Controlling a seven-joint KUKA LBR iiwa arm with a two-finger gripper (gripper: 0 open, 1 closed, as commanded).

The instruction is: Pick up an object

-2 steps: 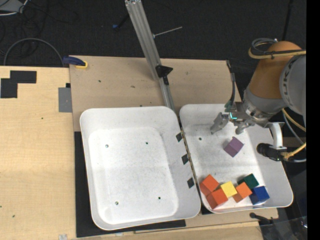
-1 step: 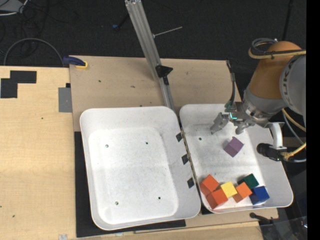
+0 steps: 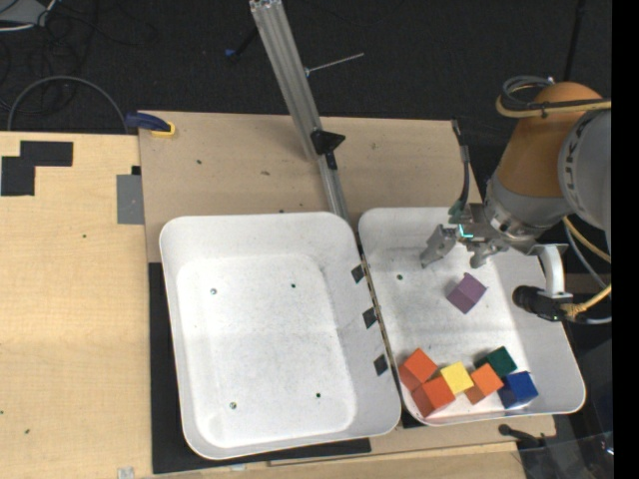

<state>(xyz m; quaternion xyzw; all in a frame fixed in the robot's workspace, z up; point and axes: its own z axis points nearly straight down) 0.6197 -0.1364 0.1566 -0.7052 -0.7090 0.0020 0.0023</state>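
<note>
My gripper [image 3: 457, 251] hangs over the back half of the right bin [image 3: 404, 230], its two grey fingers spread apart with nothing between them. A purple cube [image 3: 465, 293] lies just below and slightly right of the fingertips, apart from them. At the bin's front edge sits a cluster of blocks: two orange-red ones [image 3: 426, 378], a yellow one [image 3: 456, 378], an orange one [image 3: 486, 379], a green one [image 3: 498, 359] and a blue one [image 3: 518, 388].
The left bin [image 3: 200, 238] stands beside the right one, with black clips along the shared rim. A slanted aluminium bar [image 3: 297, 93] rises behind the bins. The arm's orange and grey wrist [image 3: 544, 168] fills the right side.
</note>
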